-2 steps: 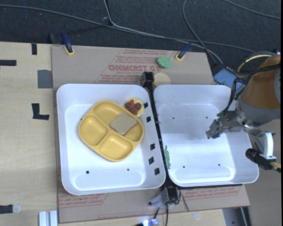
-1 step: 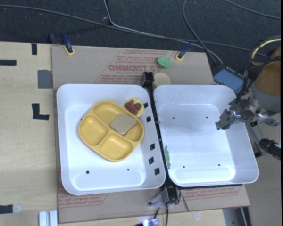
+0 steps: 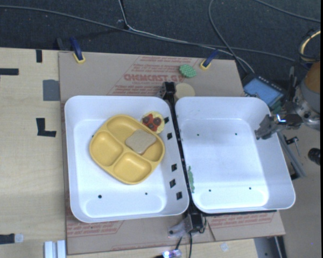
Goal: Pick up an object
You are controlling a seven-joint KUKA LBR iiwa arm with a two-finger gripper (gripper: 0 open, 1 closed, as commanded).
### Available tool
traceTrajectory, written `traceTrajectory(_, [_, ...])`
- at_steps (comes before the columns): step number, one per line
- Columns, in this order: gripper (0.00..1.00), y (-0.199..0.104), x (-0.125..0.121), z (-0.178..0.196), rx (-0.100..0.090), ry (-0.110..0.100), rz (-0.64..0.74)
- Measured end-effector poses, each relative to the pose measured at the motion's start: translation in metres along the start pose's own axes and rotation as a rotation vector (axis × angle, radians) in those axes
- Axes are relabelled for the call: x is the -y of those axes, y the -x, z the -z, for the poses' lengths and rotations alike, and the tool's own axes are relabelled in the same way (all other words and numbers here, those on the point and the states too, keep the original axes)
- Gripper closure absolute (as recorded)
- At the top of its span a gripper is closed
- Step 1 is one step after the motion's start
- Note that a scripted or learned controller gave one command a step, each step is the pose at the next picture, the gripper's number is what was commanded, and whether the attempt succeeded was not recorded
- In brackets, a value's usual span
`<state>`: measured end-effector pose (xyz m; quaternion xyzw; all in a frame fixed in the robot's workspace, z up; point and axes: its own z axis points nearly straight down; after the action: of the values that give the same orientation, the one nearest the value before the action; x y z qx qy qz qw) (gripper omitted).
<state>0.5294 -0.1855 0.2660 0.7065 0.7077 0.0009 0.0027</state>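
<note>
Your gripper (image 3: 266, 127) sits at three o'clock over the right bin's (image 3: 231, 198) rim, finger state unreadable; the yellow tray (image 3: 110, 149) at nine o'clock awaits, well apart

my two bins (image 3: 118, 211) are white. in the left one, a yellow divided plate (image 3: 127, 148) carries a tan slice (image 3: 140, 141) and something red and dark (image 3: 153, 122). beyond them, brown cardboard (image 3: 145, 74) with red lettering holds a green dotted piece (image 3: 187, 70).
</note>
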Motion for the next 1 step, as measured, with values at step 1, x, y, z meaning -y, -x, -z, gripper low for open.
traceTrajectory(1, [1.0,-0.0498,-0.0164,0.0041,-0.004,-0.005,0.005])
